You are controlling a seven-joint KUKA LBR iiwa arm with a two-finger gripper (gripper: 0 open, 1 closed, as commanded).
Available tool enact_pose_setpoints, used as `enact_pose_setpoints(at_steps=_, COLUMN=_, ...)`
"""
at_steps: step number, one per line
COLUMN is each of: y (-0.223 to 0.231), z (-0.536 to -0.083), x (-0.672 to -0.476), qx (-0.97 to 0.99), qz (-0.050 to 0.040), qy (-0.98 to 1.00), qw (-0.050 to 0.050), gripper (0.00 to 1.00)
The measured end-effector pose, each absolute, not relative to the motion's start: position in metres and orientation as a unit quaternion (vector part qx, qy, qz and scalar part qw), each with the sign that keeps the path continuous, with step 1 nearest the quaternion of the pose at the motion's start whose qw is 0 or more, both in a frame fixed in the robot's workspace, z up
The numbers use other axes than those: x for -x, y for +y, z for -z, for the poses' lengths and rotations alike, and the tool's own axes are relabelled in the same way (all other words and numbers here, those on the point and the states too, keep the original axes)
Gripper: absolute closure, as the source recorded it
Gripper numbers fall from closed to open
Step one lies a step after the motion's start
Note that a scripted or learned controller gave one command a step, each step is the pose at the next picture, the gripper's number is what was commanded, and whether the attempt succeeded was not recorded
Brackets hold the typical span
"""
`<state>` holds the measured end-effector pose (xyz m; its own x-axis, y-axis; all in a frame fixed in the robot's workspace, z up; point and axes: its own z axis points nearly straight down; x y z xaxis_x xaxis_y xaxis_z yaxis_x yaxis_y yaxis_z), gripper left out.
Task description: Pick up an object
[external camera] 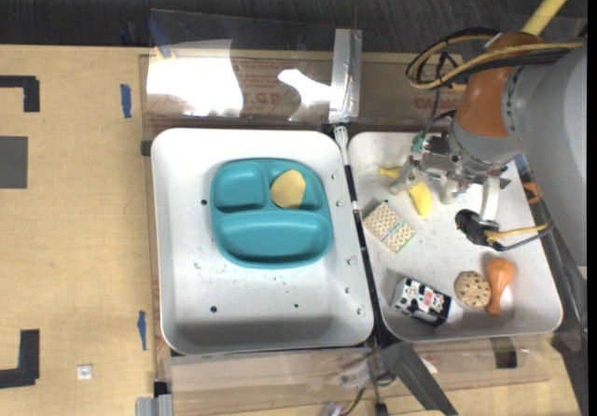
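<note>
Two shallow white bins sit side by side on the surface, and my tool hangs over the far part of the right one. Well off to the left of my tool is the left bin. It holds a teal divided plate, and a pale yellow rounded lump rests in the plate's upper right compartment, the one nearest my tool.

Across the divide is the right bin. A small yellow piece lies just to the left of my tool. Below and to the left of it, a square packet with a fine checked pattern lies flat and turned cornerwise. The yellow block is the closest thing to my tool, just beneath its left side and tilted. I cannot tell whether it touches the tool.

A black printed can lies on its side well below my tool, near the front wall. To the lower right of my tool are a round speckled cookie and, touching it on the right, an orange drumstick-shaped toy.

I cannot tell whether my tool is released or clenched, and I see nothing held in it.
</note>
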<state>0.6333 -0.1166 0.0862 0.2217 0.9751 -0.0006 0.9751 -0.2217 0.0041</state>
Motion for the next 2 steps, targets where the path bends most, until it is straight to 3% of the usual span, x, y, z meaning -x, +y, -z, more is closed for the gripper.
enact_pose_setpoints(at_steps=1, y=-0.116, z=-0.099, x=-0.635, qx=-0.78, qz=-0.0016, qy=0.626, qw=0.004, gripper=1.0)
enact_pose_setpoints(at_steps=2, y=-0.056, z=-0.204, x=-0.58, qx=-0.77, qz=-0.0043, qy=0.638, qw=0.003, gripper=1.0)
